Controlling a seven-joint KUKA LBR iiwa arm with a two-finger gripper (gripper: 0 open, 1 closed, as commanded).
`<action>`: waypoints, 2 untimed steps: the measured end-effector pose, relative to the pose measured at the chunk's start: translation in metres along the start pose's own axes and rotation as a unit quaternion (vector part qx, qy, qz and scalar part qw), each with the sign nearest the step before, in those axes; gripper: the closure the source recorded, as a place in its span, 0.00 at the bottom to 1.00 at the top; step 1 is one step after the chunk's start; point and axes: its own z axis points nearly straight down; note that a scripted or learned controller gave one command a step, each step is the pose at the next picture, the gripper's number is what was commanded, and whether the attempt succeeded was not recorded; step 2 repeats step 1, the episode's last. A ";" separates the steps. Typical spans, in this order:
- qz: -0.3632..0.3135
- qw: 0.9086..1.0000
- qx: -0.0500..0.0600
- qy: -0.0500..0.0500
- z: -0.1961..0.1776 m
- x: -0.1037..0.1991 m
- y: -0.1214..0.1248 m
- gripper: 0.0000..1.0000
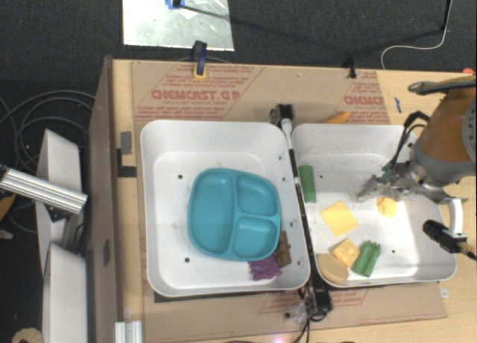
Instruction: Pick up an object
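Small yellow lumpy object [387, 206], waxy-looking and irregular, lies on the floor of the right shallow white plastic bin [358, 136], toward its right side, just below the tool [378, 187]. The tool's thin metal fingers point left and down into the bin, and its tip sits just beside the yellow lump, though whether they touch is unclear; how wide the tool stands cannot be told from this angle. Behind it rises the grey arm with its orange band [446, 129]. The same bin holds a flat pale-yellow square slice [339, 219] near its middle, a smaller yellow wedge-shaped block [345, 250] below that, a green ridged pod-shaped piece [366, 257] just beside the wedge, a tan rounded bread-like piece [333, 268] against the lower left corner, and a green rectangular stick [306, 183] lying along the left wall. The left shallow white plastic bin [168, 148] carries a smooth teal plastic plate with three compartments [235, 214], a crinkled purple piece [263, 268] and a dark brown chunk [284, 253] at the plate's lower right edge. Both bins rest on a surface of printed brown cardboard [223, 84].
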 end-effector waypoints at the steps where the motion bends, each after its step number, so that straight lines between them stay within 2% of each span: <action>1: -0.004 1.000 -0.004 -0.001 -0.002 0.001 0.046 0.00; 2: -0.004 1.000 -0.004 -0.001 -0.002 0.001 0.046 0.00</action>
